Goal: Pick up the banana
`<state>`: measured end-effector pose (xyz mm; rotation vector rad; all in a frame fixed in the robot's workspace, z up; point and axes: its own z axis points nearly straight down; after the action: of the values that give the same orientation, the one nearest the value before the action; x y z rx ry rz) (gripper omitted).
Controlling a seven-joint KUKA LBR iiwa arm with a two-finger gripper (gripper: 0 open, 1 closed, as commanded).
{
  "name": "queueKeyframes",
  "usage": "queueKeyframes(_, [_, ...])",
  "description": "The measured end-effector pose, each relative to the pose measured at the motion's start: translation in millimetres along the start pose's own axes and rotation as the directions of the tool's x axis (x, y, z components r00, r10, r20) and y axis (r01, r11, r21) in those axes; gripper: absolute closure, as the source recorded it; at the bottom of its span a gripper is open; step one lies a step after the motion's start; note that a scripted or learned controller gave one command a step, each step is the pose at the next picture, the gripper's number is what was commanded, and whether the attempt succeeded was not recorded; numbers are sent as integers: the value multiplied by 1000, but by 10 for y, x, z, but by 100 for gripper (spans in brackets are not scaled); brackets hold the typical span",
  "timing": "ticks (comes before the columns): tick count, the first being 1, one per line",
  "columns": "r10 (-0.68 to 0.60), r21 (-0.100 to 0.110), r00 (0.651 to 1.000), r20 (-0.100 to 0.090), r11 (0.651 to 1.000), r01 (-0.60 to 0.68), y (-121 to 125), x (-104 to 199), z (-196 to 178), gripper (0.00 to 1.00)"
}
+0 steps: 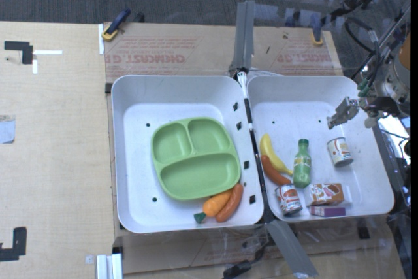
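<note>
My gripper (344, 112) hangs over the right bin (313, 96), jaws apart and holding nothing, well away from the banana (273, 153).

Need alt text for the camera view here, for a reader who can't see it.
A yellow banana lies in the right white bin among a green bottle, cans and a small box, while the gripper hovers above that bin's right side, holding nothing. The left bin holds a green divided plate and a carrot.
</note>
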<state>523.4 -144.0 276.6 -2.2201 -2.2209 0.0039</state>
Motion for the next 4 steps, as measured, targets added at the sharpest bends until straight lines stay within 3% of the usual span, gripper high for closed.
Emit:
queueKeyframes(1, [58, 1, 998, 0, 998, -58, -285, 923, 350, 0])
queueKeyframes(2, [61, 3, 998, 1, 998, -61, -282, 910, 266, 100])
queueKeyframes(3, [383, -1, 924, 1, 924, -383, -409, 850, 27, 100])
queueKeyframes(4, [383, -1, 924, 1, 924, -383, -409, 850, 27, 0])
